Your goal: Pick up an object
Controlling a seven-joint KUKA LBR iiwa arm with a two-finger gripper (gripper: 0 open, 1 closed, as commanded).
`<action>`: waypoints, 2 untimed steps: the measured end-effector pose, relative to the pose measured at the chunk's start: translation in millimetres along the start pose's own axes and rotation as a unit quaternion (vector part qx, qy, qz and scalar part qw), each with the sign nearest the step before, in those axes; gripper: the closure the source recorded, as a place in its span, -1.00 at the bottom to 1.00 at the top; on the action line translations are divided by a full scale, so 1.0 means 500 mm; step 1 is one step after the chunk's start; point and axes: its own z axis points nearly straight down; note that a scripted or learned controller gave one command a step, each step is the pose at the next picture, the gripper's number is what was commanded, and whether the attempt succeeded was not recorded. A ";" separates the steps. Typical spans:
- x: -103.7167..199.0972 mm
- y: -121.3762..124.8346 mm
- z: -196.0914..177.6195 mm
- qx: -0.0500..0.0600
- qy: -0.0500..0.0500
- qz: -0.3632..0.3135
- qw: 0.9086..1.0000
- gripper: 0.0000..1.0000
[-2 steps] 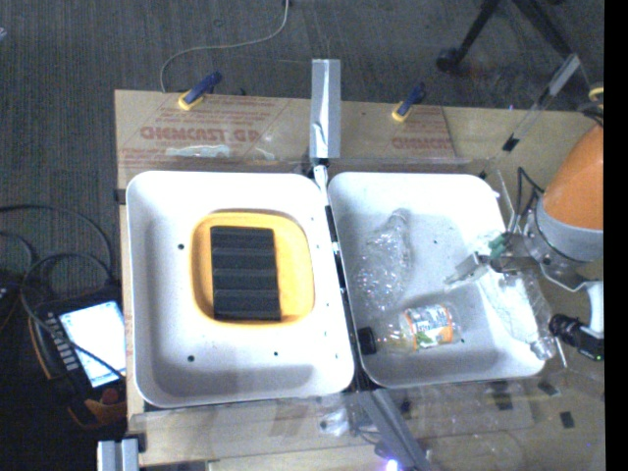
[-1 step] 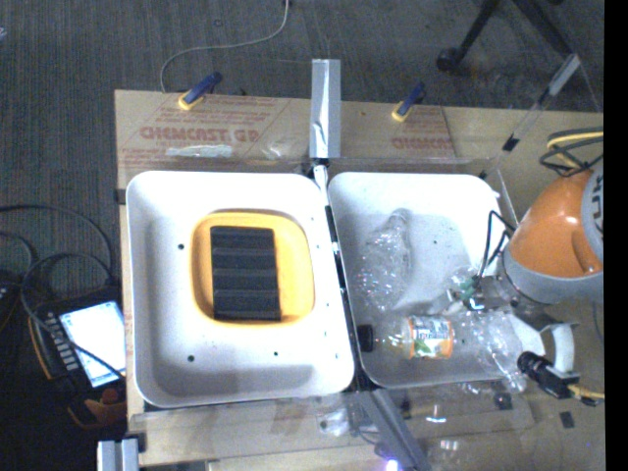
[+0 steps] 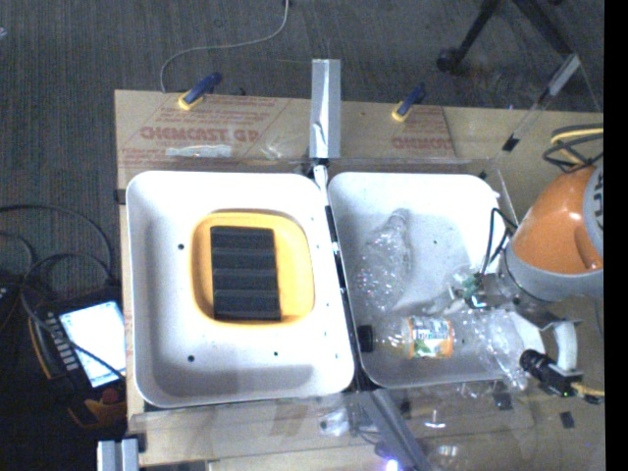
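Observation:
The right bin [image 3: 432, 189] holds a crumpled clear plastic bottle [image 3: 386, 253] near its middle. A small bottle with an orange label [image 3: 424, 340] lies on its side by the front wall, beside more clear crinkled plastic [image 3: 496, 340]. My gripper [image 3: 478, 292] reaches in from the right, low over the bin's right side, just above and to the right of the labelled bottle. The arm's orange band [image 3: 554, 232] sits above the gripper. In the left bin [image 3: 157, 224] lies a yellow block with a black ridged top [image 3: 250, 270].
A metal divider [image 3: 325, 116] stands upright behind the seam between the bins. Two blue-and-yellow clamps [image 3: 199, 90] [image 3: 409, 102] hold the cardboard backing. Cables and a lit tablet [image 3: 88, 334] lie on the floor at left.

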 end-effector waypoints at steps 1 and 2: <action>0.050 -0.001 -0.067 -0.005 -0.007 -0.034 0.999 1.00; 0.172 0.057 -0.183 0.003 0.001 0.011 1.000 1.00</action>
